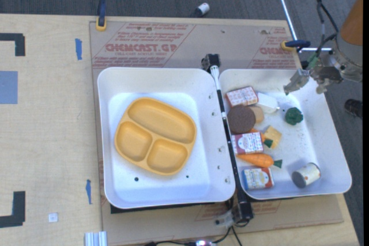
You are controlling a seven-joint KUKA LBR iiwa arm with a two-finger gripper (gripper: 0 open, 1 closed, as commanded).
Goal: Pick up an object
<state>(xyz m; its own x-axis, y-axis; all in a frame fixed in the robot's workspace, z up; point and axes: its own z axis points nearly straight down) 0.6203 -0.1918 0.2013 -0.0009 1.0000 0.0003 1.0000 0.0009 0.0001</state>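
- Gripper (pixel 301 81) above right bin (pixel 331 141), fingers spread, empty.
- Nearest: green broccoli toy (pixel 294 116); likely light, rigid, knobbly.
- Best pinched across crown.

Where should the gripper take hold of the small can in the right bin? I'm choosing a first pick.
The small can lies on its side, apart from the other items. Come straight down and close across its round body at mid-length; the ends are probably harder to pinch.
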